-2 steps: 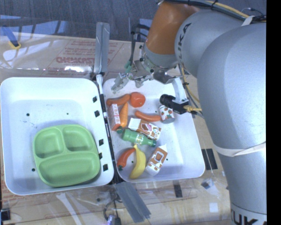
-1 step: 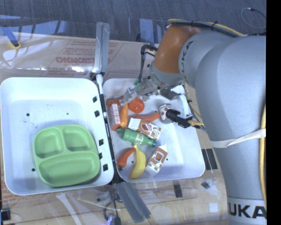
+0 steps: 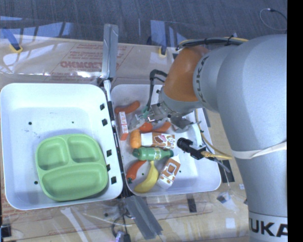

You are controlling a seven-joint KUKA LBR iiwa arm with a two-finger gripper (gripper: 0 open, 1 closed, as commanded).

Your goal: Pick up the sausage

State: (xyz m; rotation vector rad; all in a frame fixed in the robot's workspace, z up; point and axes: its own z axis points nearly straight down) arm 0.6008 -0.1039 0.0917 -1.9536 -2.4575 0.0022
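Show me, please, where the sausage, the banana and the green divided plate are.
sausage (image 3: pixel 128 107), camera view, its middle.
banana (image 3: pixel 148 180), camera view, mid-curve.
green divided plate (image 3: pixel 73 180), camera view, bare large compartment.

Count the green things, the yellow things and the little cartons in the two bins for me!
Green: 2, the plate and the long green item
Yellow: 1, the banana
Little cartons: 2, the upper carton and the lower carton
Total: 5
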